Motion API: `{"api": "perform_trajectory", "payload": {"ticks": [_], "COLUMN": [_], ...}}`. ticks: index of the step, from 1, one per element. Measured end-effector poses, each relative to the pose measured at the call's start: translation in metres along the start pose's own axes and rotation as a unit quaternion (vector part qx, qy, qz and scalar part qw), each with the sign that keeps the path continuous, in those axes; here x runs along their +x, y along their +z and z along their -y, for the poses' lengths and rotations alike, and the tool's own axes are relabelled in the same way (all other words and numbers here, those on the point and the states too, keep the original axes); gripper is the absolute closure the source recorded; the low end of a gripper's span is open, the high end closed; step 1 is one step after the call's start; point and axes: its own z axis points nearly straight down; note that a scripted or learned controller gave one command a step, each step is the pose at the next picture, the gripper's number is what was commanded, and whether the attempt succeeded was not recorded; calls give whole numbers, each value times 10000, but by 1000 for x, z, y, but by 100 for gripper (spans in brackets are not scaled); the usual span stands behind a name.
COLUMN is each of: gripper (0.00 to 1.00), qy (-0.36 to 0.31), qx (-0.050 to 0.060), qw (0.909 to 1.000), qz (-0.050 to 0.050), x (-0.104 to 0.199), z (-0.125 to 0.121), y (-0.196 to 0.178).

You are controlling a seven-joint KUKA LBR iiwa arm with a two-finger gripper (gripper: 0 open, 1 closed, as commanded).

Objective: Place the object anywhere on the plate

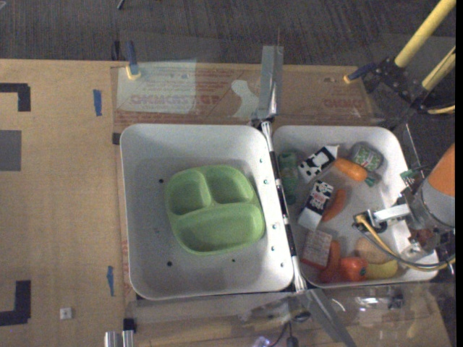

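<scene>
Claw [428,238]: positioned over the right edge of the right bin [394,133], at the end of the grey arm. Whether it is open or closed cannot be told, and no item can be seen in its hold.

Green divided plate [215,210]: in the left bin [145,150], well apart from the claw on its left as viewed, lying flat.

Loose toys, all in the right bin with the claw: yellow banana [383,269] just beside the claw, below and left of it; red tomato [352,267] further left, touching the banana; orange carrot [349,169] and green can [367,157] above and left of the claw; cow-patterned carton [317,162] beyond them. Which toy is the task's object cannot be told.
</scene>
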Motion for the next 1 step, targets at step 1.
{"api": "perform_trajectory", "payload": {"ticks": [1], "gripper": [0], "qy": [237], "qx": [-23], "qw": [9997], "qz": [-9], "x": [0], "z": [-1], "y": [0]}}
